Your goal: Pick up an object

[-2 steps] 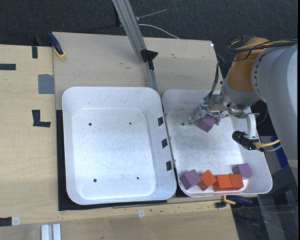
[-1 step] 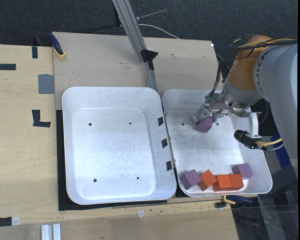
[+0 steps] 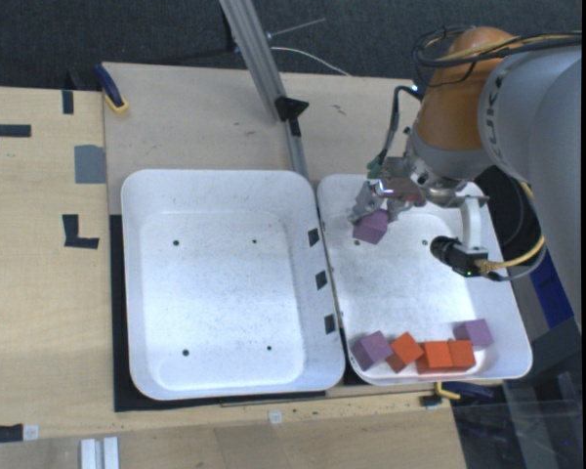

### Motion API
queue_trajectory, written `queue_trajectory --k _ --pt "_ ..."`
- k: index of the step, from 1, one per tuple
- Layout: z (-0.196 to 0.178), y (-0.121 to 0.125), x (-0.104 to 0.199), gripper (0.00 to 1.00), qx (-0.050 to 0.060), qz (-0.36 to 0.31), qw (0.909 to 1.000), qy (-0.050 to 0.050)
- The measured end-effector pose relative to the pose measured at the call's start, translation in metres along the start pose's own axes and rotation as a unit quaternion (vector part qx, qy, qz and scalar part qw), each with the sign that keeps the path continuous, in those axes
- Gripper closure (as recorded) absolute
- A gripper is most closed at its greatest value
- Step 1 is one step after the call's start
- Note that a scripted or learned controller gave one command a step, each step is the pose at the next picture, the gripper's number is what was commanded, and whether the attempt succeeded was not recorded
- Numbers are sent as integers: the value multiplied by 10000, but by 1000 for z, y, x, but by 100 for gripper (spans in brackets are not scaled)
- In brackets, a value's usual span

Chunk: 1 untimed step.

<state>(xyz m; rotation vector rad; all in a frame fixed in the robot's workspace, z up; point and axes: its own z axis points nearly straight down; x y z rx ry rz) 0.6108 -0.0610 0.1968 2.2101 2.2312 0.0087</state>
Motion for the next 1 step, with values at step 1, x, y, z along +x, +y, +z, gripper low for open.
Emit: queue_trajectory --k 1 --pt "6 -53 85 100 54 6 10000 0"
